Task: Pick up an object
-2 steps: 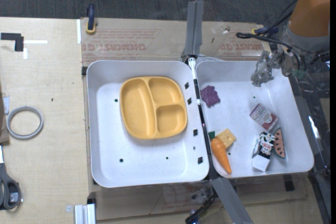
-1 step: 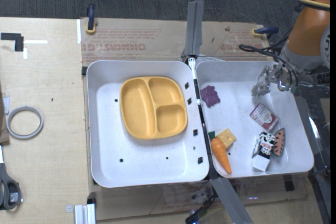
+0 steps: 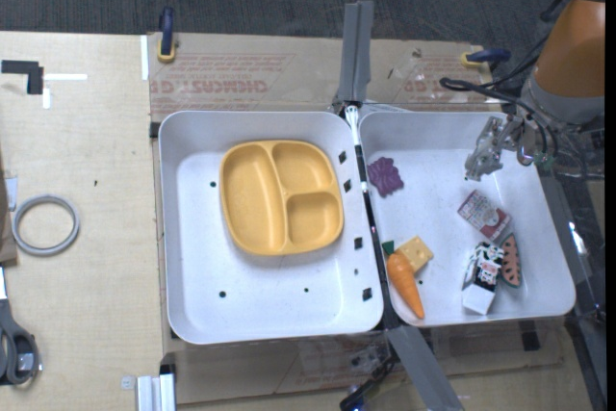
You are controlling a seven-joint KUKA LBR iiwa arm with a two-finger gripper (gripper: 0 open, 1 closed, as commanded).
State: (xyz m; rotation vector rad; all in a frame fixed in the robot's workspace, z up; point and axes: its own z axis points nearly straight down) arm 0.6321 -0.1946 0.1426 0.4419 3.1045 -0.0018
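The yellow tray [image 3: 282,197] sits in the left bin [image 3: 192,303], three compartments, tilted a little against the bin's edges. Everything else I place from it.

Right of the tray, past the divider, lies the right bin [image 3: 549,303] with the loose things. Nearest the tray is a purple grape bunch [image 3: 385,176], level with the tray's upper half. Lower, off the tray's bottom right corner, a cheese wedge [image 3: 415,253] touches the top of a carrot [image 3: 405,286], which points down along the bin's left wall. Further right of the tray a small pink packet [image 3: 483,214] lies flat. Below it, a black-and-white carton [image 3: 483,274] lies just beside a watermelon slice [image 3: 509,261].

The gripper [image 3: 484,155] hangs over the upper right part of that bin, well apart from the tray, above the packet and not touching it. From here I cannot tell whether it is apart or together; nothing shows in it. The arm's orange band [image 3: 575,43] stands at the far right.

Left of the tray, outside the bins, a tape ring [image 3: 43,224] rests on the bench [image 3: 87,140].
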